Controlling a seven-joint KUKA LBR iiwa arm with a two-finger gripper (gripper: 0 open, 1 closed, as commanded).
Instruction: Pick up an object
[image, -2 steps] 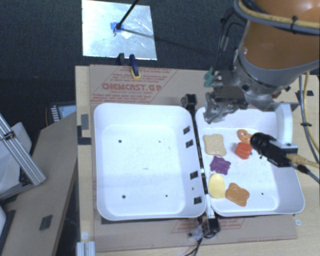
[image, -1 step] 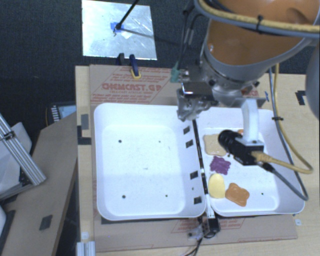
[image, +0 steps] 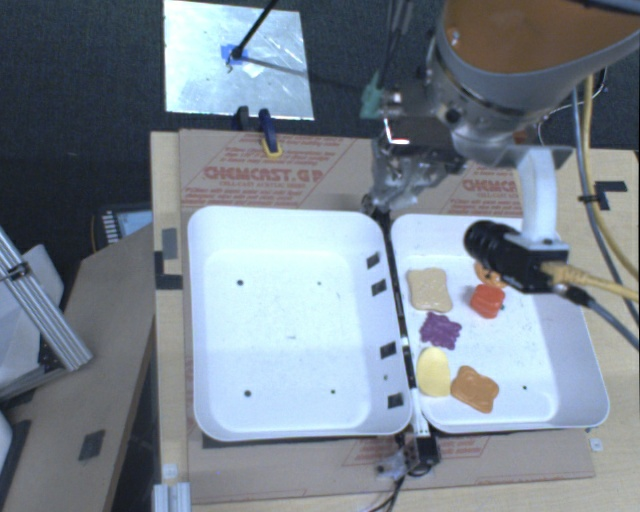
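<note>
The pincer (image: 382, 205) hung over the far end of the seam between the two bins, at about twelve o'clock from the middle of the bench, its dark tip low against the rims; from where I stood I could not tell how it was set, and I saw no object in it. Above it the wrist rose toward one o'clock into the arm (image: 520, 50), whose grey shell and broad orange band were cut off by the top edge. A white bracket with a black cylinder (image: 510, 255) hung from the arm at three o'clock of the pincer, over the right bin (image: 570, 350), and it partly covered a small orange thing behind it that I could not make out. In that bin, toward five o'clock of the pincer, lay the objects: a tan toast-shaped piece (image: 430, 290), a red-orange block (image: 487, 300) beside it, a purple piece (image: 439, 329), a pale yellow oval (image: 433, 371) and an orange-brown piece (image: 474, 388) near the front. The left bin (image: 285, 330) showed only specks and small dark dots. Both bins sat on brown printed cardboard (image: 260, 170) on the bench, with a shiny foil sheet (image: 238, 60) on the dark floor at eleven o'clock.
</note>
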